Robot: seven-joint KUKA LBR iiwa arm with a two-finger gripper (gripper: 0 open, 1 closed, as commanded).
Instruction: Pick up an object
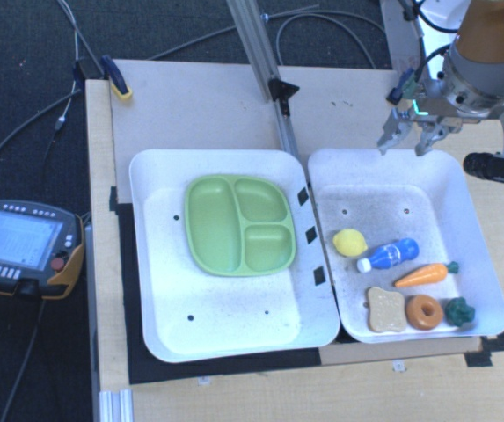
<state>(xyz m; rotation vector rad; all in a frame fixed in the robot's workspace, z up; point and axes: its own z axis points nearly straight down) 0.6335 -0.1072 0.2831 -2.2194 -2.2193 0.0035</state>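
The right bin (407, 192) holds several toy foods along its near side: a yellow lemon (349, 243), a blue bottle (389, 255), an orange carrot (422, 275), a slice of toast (385, 309), a brown donut (425, 311) and a green broccoli piece (459, 310). My gripper (407, 142) hangs above the far rim of this bin, well clear of the objects. Its two fingers are spread apart with nothing between them.
The left bin (225, 323) holds a green divided plate (240, 224). A metal pole (260, 51) slants across the bench toward the gap between the bins. A teach pendant (23, 249) lies on the floor at left.
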